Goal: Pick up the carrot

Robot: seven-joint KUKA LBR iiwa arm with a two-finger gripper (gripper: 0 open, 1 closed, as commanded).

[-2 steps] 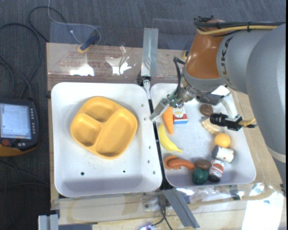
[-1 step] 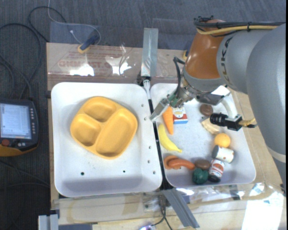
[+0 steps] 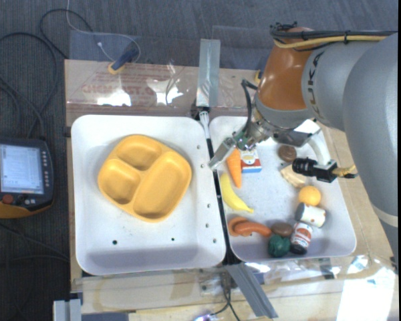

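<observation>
1. Orange and tapering, the carrot [image 3: 234, 168] lies in the right bin [image 3: 271, 196] close to its left wall, with its thick end toward the far side.
2. The gripper [image 3: 242, 143] sits right at that thick end. The robot's own parts crowd this spot, so one cannot tell whether the gripper is spread or clamped, nor whether it grips the carrot.
3. A small white box [image 3: 252, 164] stands just beside the carrot, and a banana [image 3: 232, 196] lies just below its tip.
4. The grey arm [image 3: 334, 79] covers the bin's far right corner.
5. Nearer the front are an orange fruit [image 3: 309, 196], a red-orange piece [image 3: 248, 228] and a dark green lump [image 3: 278, 246], too small to identify.
6. The left bin [image 3: 100, 246] holds a yellow divided plate [image 3: 144, 177].
</observation>
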